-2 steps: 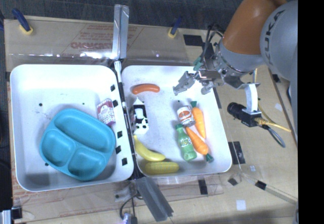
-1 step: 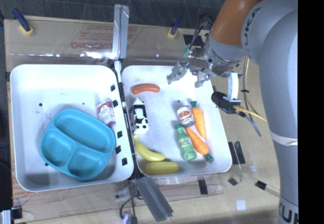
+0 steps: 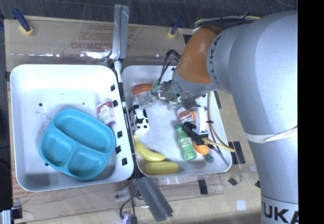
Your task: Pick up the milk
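Observation:
The milk (image 3: 141, 121) is a small white carton with black cow patches. It lies in the right bin (image 3: 167, 121) against its left wall, just above the banana. My gripper (image 3: 162, 91) hangs over the upper middle of that bin, beside a red sausage (image 3: 142, 87). It is up and to the right of the milk, a short gap away and not touching it. The grey wrist with its orange band covers the bin's upper right part.
A banana (image 3: 148, 151), a corn cob (image 3: 161, 168), a green bottle (image 3: 186, 143), a carrot (image 3: 203, 149) and a white and orange bottle (image 3: 186, 115) share the right bin. The left bin (image 3: 30, 81) holds a blue divided plate (image 3: 77, 143) and a small maroon carton (image 3: 106, 111).

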